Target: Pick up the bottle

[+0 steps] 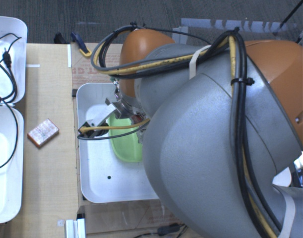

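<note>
at the far left edge, two white trays sit one above the other, the upper tray (18, 33) and the lower tray (5, 192), with thin black cables (13, 86) looping across both. to their right is the pale wooden bench (47, 83), and on it lies a small brown box (43, 133) with a pale speckled top, turned at an angle, apart from the trays and from the bin. near the top of the bench, a tool with a blue and yellow handle (80, 42) lies just by the edge of a sheet of brown cardboard (88, 68).

further right is a shallow white bin (99, 192), its left wall and near corner in plain sight, with one small dark spot (109, 177) on its bare floor. the bottle (127, 148), pale green, lies in this bin toward its right side, its lower rounded end showing and its upper part covered by the claw (122, 108). the claw is low over the bottle's upper end, and i cannot tell how far open it is or whether it has hold of anything, since the wrist hides it.

the arm (206, 143), big and grey, takes up the right of the view, with an orange band (141, 48) above the wrist and black and yellow cables (166, 58) strapped along it.
</note>
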Robot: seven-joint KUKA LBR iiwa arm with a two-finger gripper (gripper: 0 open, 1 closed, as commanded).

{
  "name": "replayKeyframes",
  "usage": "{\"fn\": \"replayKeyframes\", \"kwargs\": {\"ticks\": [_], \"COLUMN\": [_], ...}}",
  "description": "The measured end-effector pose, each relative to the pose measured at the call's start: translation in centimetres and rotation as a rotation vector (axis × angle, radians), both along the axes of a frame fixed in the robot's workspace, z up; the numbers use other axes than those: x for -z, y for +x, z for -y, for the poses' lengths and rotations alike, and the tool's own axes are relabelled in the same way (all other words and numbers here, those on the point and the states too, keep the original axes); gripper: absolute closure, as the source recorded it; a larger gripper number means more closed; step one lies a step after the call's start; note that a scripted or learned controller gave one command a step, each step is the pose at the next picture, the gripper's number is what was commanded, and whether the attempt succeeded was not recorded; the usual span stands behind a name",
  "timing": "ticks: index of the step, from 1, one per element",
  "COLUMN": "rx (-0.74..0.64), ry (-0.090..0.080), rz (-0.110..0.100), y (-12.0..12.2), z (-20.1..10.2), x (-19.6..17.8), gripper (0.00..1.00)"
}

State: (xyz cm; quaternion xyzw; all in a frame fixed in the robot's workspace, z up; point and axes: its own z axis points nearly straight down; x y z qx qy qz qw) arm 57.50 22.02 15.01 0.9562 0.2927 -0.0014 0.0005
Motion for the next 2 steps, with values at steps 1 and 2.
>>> {"fn": "replayKeyframes", "kwargs": {"ticks": [1,2], "rx": [0.101,0.109], "ry": [-0.001,-0.008], "rz": [-0.003,-0.005], "y": [-8.02,-8.0], "z": [0.01,0.49], "x": [5.94,5.34], "gripper": [0.0,1.0]}}
